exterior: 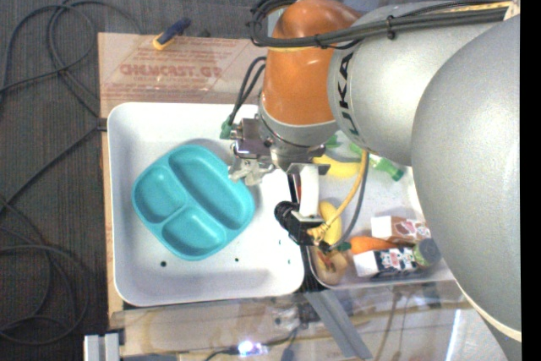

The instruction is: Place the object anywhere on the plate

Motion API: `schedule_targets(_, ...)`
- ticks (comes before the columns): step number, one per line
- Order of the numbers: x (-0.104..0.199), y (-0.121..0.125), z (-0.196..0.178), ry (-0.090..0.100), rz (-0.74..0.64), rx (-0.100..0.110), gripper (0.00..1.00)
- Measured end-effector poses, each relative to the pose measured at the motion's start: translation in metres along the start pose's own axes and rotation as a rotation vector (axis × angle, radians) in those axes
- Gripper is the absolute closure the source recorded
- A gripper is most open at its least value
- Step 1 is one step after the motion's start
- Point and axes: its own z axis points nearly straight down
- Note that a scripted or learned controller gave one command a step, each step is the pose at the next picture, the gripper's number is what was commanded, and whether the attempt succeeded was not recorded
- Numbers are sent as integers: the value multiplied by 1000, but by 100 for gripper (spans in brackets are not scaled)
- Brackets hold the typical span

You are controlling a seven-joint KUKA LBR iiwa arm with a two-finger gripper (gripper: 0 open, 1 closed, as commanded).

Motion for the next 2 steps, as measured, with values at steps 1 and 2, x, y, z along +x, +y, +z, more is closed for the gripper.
schedule_targets(1,0,0,0,0,1,0,0)
schedule_targets(2,-2,1,-5,-4,1,8,100)
